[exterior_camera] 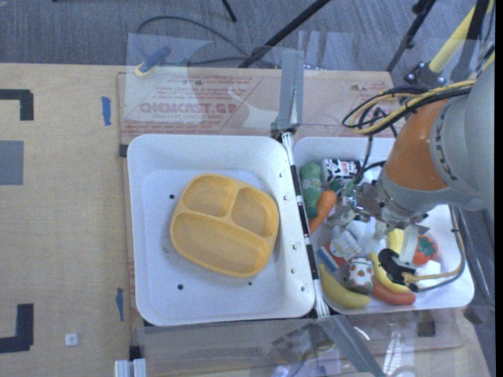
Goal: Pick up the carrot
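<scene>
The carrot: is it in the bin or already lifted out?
In the bin. The carrot lies in the right bin near its left wall, beside a green item; the claw is close beside it.

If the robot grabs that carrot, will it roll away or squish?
The carrot looks like a smooth, stiff toy, so it probably won't squish. Its tapered, rounded shape could slip between fingers or roll when nudged. It lies against the right bin's left wall, with other toys crowded close, which may stop it rolling far.
</scene>
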Available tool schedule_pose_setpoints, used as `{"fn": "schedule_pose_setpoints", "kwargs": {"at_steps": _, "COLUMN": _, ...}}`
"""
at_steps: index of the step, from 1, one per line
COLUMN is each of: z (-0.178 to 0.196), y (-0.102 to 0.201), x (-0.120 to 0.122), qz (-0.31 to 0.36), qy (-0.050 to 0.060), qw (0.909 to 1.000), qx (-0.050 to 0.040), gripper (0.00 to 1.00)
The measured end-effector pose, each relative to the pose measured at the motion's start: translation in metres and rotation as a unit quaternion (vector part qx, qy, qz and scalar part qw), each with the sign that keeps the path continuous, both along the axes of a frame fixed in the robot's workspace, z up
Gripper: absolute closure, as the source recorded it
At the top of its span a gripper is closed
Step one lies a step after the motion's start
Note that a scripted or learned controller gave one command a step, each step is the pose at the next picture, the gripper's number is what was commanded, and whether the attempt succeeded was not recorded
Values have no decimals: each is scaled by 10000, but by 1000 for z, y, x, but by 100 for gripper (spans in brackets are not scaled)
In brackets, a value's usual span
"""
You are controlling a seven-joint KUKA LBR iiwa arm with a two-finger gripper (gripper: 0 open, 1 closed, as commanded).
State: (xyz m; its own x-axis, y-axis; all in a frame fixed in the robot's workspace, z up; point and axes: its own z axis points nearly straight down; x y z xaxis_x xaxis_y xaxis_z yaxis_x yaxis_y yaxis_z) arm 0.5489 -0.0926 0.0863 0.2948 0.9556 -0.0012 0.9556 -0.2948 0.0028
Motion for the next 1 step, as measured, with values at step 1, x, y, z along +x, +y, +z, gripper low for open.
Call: {"fn": "schedule_pose_setpoints", "kwargs": {"at_steps": 1, "z": -1, "y": -4, "x": 52, "qz": -229, "qy": 107, "qw": 9997, "qx": 17, "gripper": 0}}
